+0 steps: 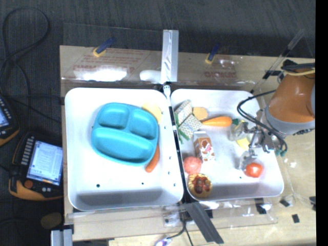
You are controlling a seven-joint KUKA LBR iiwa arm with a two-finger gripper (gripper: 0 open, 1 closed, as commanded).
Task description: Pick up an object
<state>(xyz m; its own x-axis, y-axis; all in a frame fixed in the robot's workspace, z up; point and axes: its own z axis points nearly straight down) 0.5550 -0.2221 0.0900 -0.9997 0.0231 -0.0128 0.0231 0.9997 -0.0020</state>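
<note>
My gripper [250,154] hangs over the right side of the right bin [225,97], below the orange band of the arm [291,104]. Its tip sits just above a red tomato [253,169], close to it or touching it; I cannot tell which. A small yellow piece [242,142] lies partly hidden beside the gripper. Further left in the same bin lie an orange carrot [217,121], a small juice carton [204,147], a pink ball [192,164], a dark round berry tart [200,184] and two checkered packets [187,121].
The left bin [82,183] holds a blue divided plate [126,132], with a yellow item [152,110] and an orange sausage [153,161] along its right side. A ridge [176,152] separates the bins. Cables [248,109] trail near the wrist.
</note>
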